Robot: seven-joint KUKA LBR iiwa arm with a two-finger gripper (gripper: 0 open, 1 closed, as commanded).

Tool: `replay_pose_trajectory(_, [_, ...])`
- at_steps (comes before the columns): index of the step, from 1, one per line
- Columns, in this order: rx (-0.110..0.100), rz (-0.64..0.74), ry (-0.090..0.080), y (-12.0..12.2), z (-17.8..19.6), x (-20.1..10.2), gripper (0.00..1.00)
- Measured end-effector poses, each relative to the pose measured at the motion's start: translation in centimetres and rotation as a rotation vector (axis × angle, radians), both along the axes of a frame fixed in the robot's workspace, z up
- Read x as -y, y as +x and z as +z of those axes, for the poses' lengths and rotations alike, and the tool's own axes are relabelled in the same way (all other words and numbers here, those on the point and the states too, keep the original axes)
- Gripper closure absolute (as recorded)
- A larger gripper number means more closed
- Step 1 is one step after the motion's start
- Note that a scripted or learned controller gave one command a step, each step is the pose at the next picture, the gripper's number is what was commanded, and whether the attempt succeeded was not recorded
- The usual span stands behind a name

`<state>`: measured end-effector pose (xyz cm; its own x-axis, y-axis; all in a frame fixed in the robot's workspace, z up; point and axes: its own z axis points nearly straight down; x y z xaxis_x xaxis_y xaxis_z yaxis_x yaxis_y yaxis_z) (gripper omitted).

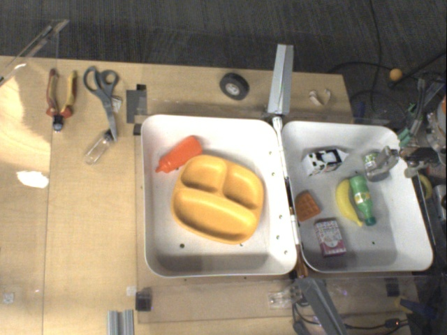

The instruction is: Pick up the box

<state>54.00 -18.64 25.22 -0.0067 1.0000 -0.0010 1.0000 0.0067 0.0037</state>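
In the camera view the box (330,236) lies in the right bin (419,257), near that bin's front edge and towards its left side. It is a small carton with a purplish printed face turned up, and it rests flat on the white floor. A brown biscuit-like piece (307,204) lies just beside its upper left corner, and a banana (344,199) and a green bottle (362,199) lie side by side just behind it. The gripper (380,162) appears as a small grey metal shape further back, towards the right of the same bin and well apart from the box. At this size I cannot tell whether it is spread or closed, and nothing can be seen held in it. The box looks light and fairly stiff, probably thin card that would dent under a hard squeeze, and its printed faces may be a little slick. The best hold is likely across its two long sides, coming straight down, since those sides look free, while the end nearest the banana is crowded. The bin floor is smooth and white, so the box may slide if it is nudged off centre. A black-and-white item (325,160) sits at the back of the right bin. The left bin (160,257) holds a yellow divided tray (218,197) and an orange item (179,153). On the wooden bench (84,222) to the far left lie scissors (105,93) and pliers (59,96), with a roll of tape (234,85) behind the bins.
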Motion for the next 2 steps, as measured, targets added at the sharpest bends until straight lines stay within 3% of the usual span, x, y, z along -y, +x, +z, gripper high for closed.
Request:
replay_pose_trajectory(1, [0.0,0.11,0.0,-3.4,-9.3,-5.8,0.0])
replay_pose_trajectory(2, [0.004,0.139,0.0,-4.9,-15.8,-9.4,0.0])
